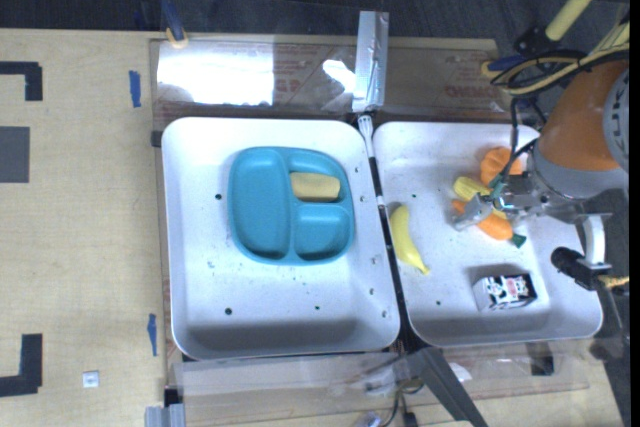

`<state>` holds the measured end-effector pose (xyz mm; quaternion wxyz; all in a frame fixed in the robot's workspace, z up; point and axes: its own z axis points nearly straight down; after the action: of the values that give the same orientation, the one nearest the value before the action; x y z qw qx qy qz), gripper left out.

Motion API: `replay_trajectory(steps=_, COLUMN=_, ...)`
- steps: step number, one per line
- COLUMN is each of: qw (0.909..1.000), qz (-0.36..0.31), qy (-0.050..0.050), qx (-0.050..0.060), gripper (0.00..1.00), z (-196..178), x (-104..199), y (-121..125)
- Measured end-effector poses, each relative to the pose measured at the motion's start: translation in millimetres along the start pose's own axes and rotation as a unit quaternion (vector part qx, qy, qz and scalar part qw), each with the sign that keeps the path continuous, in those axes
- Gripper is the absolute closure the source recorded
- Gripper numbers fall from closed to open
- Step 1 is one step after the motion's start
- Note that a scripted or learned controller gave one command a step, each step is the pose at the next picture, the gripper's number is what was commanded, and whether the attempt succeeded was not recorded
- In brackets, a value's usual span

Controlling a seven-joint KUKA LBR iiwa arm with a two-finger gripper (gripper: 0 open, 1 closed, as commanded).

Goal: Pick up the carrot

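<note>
Gripper (487, 208) is working among clustered items; hand state cannot be told. Carrot (495, 226) is lying just beneath, yellow piece (468, 187) adjacent: wrong-item pickup likely.

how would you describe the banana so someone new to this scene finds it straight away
Look at the right bin of the two white ones. Along its left wall, next to the divider between the bins, lies the banana, alone and well left of the cluster of orange and yellow things under the pincer. It is long, curved and plain yellow, unlike the black-and-white box nearer the front.
</note>
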<state>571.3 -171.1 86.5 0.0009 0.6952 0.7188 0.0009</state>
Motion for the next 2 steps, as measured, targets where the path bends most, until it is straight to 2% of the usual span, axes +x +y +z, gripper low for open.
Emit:
replay_trajectory(steps=1, qw=0.9981, qz=0.062, qy=-0.001, qx=-0.001, gripper=0.0, z=-53.7, x=5.3, y=-11.5)
replay_trajectory(steps=2, qw=0.9984, qz=0.056, qy=0.0, qx=-0.001, gripper=0.0, z=-0.1, x=-6.6, y=2.0)
